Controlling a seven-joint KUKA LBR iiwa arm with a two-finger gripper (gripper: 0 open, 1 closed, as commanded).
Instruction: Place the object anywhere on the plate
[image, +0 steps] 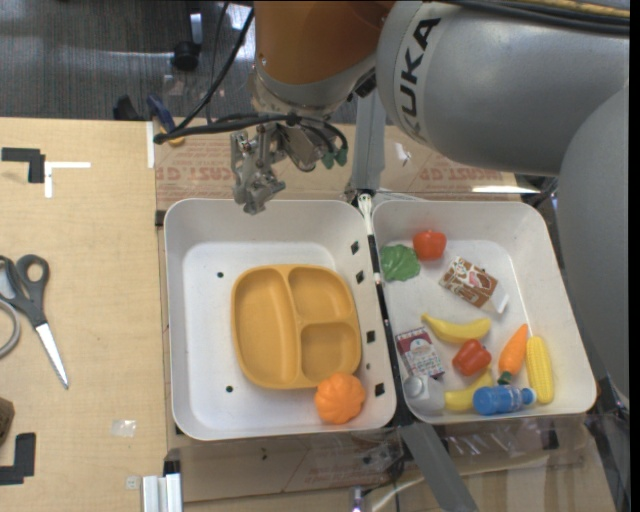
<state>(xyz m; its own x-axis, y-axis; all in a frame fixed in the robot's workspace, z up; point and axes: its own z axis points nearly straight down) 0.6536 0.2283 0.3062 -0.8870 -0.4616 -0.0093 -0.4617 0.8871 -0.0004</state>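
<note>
- The orange toy pumpkin (340, 398) sits in the left bin (190, 330), at about five o'clock from the plate's middle; it touches or slightly overlaps the plate's outer rim and does not lie in any compartment.
- The plate (296, 326) is a yellow-orange divided dish with three compartments: one long one on its nine o'clock side and two smaller ones on its three o'clock side. It lies flat in the middle of the left bin.
- The gripper (254, 192) hangs over the bin's far rim at roughly eleven o'clock from the plate, well apart from the pumpkin. Its fingers appear close together with nothing between them.
- Above it, the arm's orange band (310, 45) and grey body fill the top and the right of the view.
- The right bin (545, 240) touches the left bin along a shared edge. It holds a green leafy toy (400, 263), a red tomato (429, 244), a small brown-and-white carton (470, 283), a banana (457, 328), a red pepper (472, 357), a carrot (513, 348), a corn cob (539, 368), a blue bottle (503, 400) and a small red-labelled packet (415, 352).
- On the worktop (90, 260), at nine o'clock from the bins, lie grey-handled scissors (38, 315).
</note>
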